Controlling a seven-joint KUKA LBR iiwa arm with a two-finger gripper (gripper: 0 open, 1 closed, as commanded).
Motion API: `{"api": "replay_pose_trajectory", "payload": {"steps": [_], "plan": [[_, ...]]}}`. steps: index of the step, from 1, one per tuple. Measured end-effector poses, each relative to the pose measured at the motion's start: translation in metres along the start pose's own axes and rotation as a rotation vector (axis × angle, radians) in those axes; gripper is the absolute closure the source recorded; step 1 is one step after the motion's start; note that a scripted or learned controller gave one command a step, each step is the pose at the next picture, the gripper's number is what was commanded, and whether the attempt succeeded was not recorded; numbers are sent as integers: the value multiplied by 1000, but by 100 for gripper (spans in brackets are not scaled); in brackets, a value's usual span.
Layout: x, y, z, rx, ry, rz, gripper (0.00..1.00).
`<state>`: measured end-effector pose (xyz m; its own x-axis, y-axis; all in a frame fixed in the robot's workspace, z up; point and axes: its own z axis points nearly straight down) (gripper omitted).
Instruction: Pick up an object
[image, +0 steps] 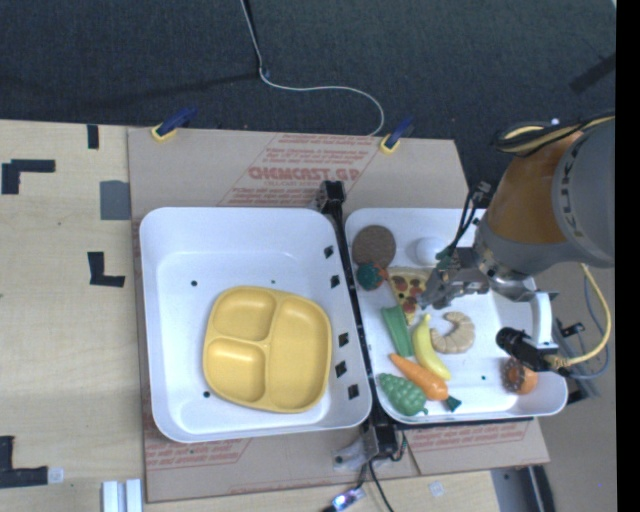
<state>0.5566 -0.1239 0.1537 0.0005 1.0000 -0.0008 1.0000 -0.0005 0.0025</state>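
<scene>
Over the right white bin (540, 405), the two-finger gripper (440, 290), jaw state unreadable, hangs near a slice of toy pizza (405, 288) and a yellow plastic banana (428, 345), crowded enough that closing might nudge neighbours instead of grasping.

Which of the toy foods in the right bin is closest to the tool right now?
The pizza slice, flat just left of the tool; the banana and carrot lie nearer the camera.

This is a robotics lab: two white bins (160, 240) sit on cardboard (300, 170) held by clamps (175, 122) on a bench (60, 300) with black marker shapes (100, 270), beside a grey-and-orange industrial arm (550, 200) and loose cable (300, 85)
</scene>
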Motion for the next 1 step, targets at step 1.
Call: {"api": "replay_pose_trajectory", "payload": {"steps": [1], "plan": [[-4, -5, -45, 1, 0, -1, 100]]}}
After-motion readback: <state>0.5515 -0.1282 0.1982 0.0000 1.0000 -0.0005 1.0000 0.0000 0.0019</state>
